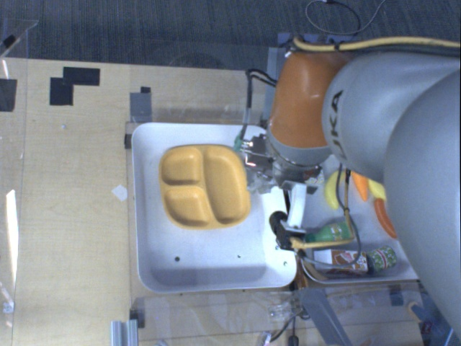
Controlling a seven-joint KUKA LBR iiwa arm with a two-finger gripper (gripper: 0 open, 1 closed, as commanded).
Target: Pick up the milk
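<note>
Arm: I reach in from the right, and my grey link and orange band cover most of the right bin (pixel 403 269).
Gripper (pixel 284 179): it hangs over the seam between the 2 bins, just beside the plate's right edge. My wrist hides it from above, so I cannot tell whether it is open or closed, and I see nothing held in it.
Milk (pixel 337 260): I take the white carton with red print to be it. It lies flat at the near edge of the right bin, partly hidden by a cable, and apart from my gripper.
Green bottle (pixel 331 232): it lies on its side just above the carton, in the same bin.
Patterned bottle (pixel 380 258): it lies on its side to the right of the carton, touching it or nearly so.
Yellow piece (pixel 333 189) and orange pieces (pixel 385 218): they sit farther back in the right bin, half under my arm; I cannot tell what they are.
Left bin (pixel 155 265): it holds 1 yellow plate (pixel 204 186) with 3 compartments, lying flat toward the far side.
</note>
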